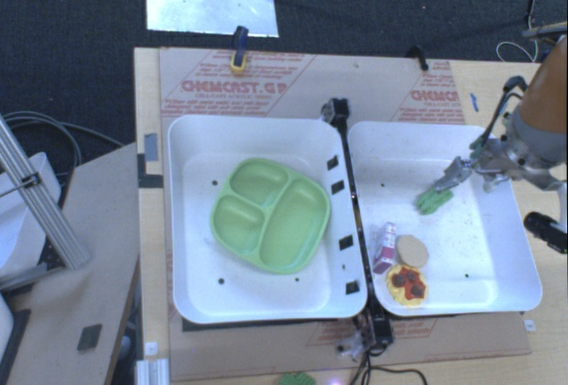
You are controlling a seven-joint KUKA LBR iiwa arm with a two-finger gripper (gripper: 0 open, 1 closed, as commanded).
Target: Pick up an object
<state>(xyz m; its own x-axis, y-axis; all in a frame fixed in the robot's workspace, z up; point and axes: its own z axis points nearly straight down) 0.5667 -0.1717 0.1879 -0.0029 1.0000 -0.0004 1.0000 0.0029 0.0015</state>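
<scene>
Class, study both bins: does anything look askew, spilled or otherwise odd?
Nothing is spilled or damaged. The green divided plate lies turned at an angle in the left bin. In the right bin, the hand sits by the green toy.

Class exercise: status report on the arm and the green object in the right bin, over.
Tool low in right bin, at green object; grip unconfirmed. Green object lying on bin floor. Bottle, round disc and pizza toy nearby, not blocking.
</scene>
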